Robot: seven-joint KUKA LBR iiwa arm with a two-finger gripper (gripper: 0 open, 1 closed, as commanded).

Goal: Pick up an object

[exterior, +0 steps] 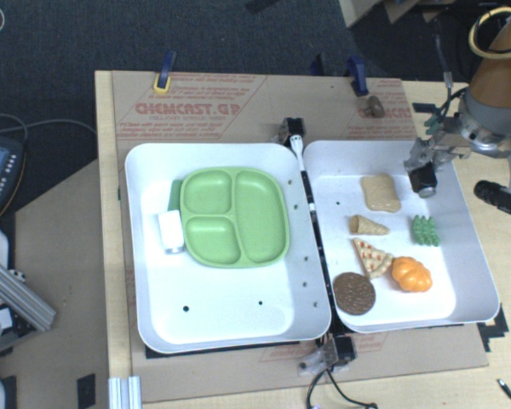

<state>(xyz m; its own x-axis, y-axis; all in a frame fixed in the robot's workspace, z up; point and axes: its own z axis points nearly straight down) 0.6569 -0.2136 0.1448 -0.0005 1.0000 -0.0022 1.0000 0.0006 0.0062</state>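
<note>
- The hand [423, 180] hangs over the right bin [477, 267]; it looks dark and small, so its grip cannot be told.
- Toy foods lie below, the tan bread [381, 192] nearest.

The arm [494, 83] is cut off by the right and top edges, so most of it lies out of frame. The gripper [422, 180] is a small dark shape; its tip is too small to read. Left of it, the green plate [235, 216] hides part of a white block [170, 231].
</note>
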